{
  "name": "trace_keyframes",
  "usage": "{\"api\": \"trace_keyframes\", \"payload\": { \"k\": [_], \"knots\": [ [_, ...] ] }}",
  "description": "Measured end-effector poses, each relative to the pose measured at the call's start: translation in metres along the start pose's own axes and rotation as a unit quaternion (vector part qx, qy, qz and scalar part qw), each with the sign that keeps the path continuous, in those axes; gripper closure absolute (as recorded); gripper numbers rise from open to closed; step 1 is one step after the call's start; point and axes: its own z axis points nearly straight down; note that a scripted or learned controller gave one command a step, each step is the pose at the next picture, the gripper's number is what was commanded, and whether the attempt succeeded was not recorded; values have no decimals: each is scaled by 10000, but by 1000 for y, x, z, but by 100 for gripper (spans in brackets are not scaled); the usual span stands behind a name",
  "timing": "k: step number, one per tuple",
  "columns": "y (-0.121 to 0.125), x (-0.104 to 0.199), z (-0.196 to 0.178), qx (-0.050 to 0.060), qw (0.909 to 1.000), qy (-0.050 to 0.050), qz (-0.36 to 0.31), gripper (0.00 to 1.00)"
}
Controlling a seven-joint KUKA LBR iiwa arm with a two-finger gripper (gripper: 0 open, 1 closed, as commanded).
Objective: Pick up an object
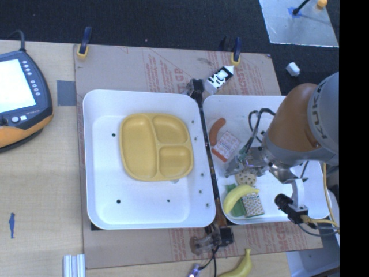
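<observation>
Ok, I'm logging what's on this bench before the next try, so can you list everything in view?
bins: 2, white, side by side on the cardboard sheet, left bin, right bin
divided plate: 1, yellow, in the left bin
sausage: 1, reddish orange, far end of the right bin
packet: 1, clear with red print, beside the sausage
bananas: 2, yellow, one in the right bin, one on the bench at the near edge
small box: 1, patterned, beside the banana in the bin
clamps: 2, blue and yellow, far edge of the cardboard
control tablet: 1, orange and grey, far left
arm: 1, grey and orange, over the right bin
gripper: 1, low above the bin's items
</observation>
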Motion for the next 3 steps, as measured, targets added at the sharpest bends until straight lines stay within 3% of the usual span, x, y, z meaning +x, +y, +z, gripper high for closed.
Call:
{"api": "trace_keyframes", "payload": {
  "k": [1, 2, 3],
  "knots": [
    [2, -1, -13, -23, 10000, -13, -25, 100],
    [2, -1, -13, -25, 10000, -14, -20, 0],
    [17, 1, 0, -5, 10000, -5, -2, 0]
  ]
}}
